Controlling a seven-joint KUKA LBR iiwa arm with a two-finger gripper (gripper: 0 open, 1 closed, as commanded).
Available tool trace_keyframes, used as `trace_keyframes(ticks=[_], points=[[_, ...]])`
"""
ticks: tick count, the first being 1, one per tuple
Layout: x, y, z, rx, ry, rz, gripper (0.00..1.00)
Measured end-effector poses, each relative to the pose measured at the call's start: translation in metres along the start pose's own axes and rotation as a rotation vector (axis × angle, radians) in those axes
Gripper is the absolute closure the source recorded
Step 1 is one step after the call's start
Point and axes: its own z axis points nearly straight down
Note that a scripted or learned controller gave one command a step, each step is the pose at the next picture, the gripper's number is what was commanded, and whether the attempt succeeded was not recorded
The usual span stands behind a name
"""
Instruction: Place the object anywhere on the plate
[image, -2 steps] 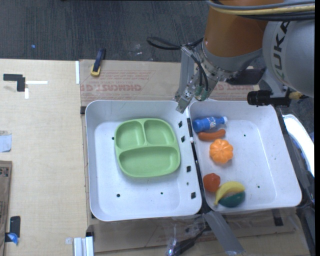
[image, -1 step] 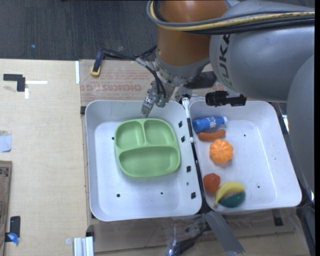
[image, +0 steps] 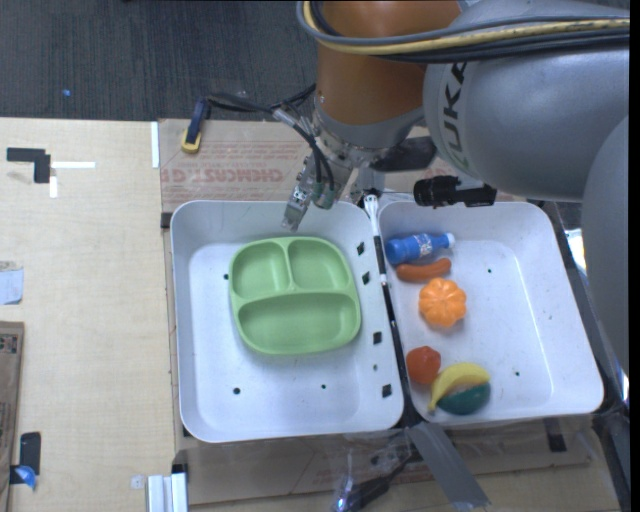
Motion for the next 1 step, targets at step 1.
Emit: trace_keyframes(ticks=[1], points=[[-0.001,0.0004,-0.0094,-0.001,-0.002,-0.001,1.0]])
